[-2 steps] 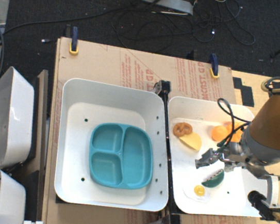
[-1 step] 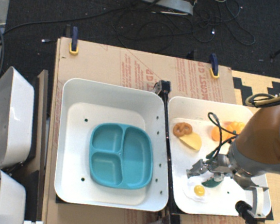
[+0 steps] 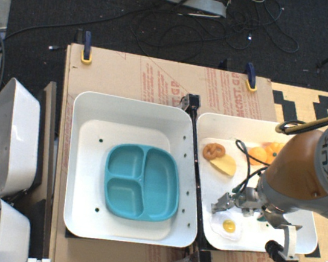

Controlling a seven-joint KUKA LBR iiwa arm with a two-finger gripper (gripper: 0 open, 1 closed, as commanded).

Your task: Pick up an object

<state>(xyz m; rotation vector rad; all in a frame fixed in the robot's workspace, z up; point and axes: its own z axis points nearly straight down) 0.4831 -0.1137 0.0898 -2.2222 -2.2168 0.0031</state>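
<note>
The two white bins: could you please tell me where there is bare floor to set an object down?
The left bin has bare floor in a band around the teal divided tray, widest above it and on its left. The right bin is crowded: pretzel, yellow wedge, fried egg, and the gripper over its middle.
</note>
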